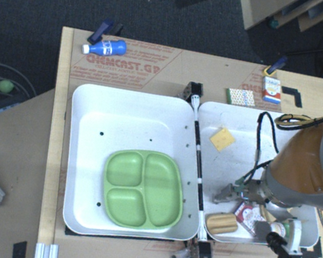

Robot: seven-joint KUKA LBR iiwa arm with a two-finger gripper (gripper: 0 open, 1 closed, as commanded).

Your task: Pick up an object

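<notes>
My gripper (228,195) hangs low over the front part of the right bin (246,118), just above and left of a small cluster of objects. Directly below it lies a tan bread-like roll (222,224) against the bin's front wall. To the right of the roll are a red and white packet (249,216) and a small bottle with a green label (287,229), both partly under the arm. A yellow square piece (222,138) lies apart at the back of the same bin. Nothing is visibly held by the gripper.
The left bin (91,107) holds a green divided plate (143,188). On the bench behind the bins lie a blue and white tube (105,46), a patterned card (242,97) and a small box (271,90). The arm's bulk covers the right bin's right side.
</notes>
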